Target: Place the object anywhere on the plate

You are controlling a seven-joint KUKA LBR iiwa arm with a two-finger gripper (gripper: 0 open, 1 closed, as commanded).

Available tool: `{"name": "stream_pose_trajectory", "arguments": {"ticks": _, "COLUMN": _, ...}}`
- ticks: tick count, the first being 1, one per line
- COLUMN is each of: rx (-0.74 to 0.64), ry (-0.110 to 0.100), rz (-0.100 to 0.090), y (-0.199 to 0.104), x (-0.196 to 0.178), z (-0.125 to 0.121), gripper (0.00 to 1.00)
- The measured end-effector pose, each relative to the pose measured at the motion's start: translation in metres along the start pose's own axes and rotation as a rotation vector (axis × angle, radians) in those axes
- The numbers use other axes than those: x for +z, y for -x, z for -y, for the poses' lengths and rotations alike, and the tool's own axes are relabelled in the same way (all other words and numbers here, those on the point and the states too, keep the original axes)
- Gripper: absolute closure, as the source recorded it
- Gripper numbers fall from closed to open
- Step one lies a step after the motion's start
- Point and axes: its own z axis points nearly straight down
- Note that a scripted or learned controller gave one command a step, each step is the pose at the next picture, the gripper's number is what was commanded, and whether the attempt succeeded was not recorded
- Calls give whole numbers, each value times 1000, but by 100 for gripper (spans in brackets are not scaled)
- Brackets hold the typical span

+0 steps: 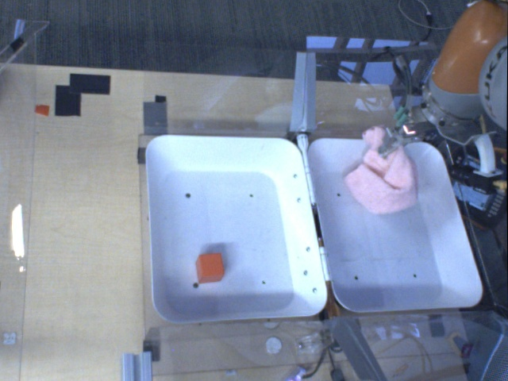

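So my 2-finger gripper (392, 143) is up at the far edge of the right shallow white bin (444, 284), and the fingers are pinched together on the top corner of a soft pink crumpled cloth (383, 182). The cloth hangs down from that pinch and bunches out wider below it, over the far half of the bin. My grey arm with the orange band (468, 50) comes in from the right. Over in the left shallow white bin (167, 213), 1 small orange cube (210, 267) sits near the front left, well apart from me.
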Motion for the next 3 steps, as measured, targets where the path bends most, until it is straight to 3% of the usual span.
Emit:
{"name": "stream_pose_trajectory", "arguments": {"ticks": 1, "rx": -262, "ry": 2, "rz": -1, "y": -41, "x": -27, "z": -10, "gripper": 100}}
{"name": "stream_pose_trajectory", "arguments": {"ticks": 2, "rx": -476, "ry": 4, "rz": 0, "y": -101, "x": -65, "z": -24, "gripper": 100}}
{"name": "stream_pose_trajectory", "arguments": {"ticks": 3, "rx": -538, "ry": -2, "rz": -4, "y": -139, "x": -41, "z": 22, "gripper": 100}}
